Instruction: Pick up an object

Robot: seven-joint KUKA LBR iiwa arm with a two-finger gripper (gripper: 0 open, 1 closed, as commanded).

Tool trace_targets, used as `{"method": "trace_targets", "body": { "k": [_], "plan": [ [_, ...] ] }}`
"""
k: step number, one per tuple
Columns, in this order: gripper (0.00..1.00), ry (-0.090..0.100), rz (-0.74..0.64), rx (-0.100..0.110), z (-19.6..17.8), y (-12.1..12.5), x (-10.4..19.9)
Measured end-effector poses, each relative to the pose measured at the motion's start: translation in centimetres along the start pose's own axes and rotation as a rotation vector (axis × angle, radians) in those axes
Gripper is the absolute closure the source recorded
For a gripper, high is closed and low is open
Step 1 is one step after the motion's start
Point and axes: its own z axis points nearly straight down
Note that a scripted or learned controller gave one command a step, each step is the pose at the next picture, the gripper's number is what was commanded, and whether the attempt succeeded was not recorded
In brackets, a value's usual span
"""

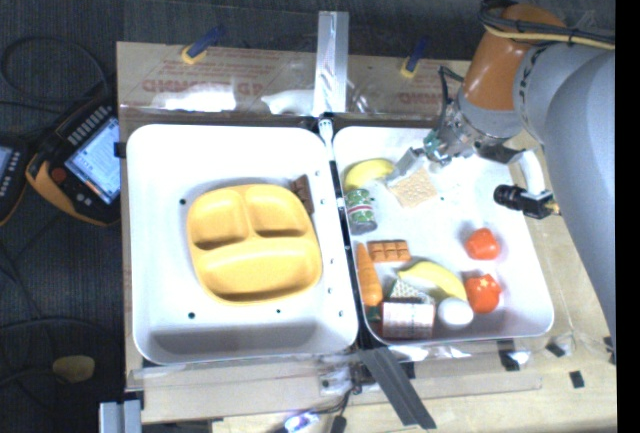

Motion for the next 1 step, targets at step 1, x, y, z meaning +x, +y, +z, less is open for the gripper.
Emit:
{"method": "trace_targets", "body": {
  "k": [1],
  "plan": [
    [0.00,0.000,0.000,0.000,0.01,-0.01,-0.01]
  ]
}}
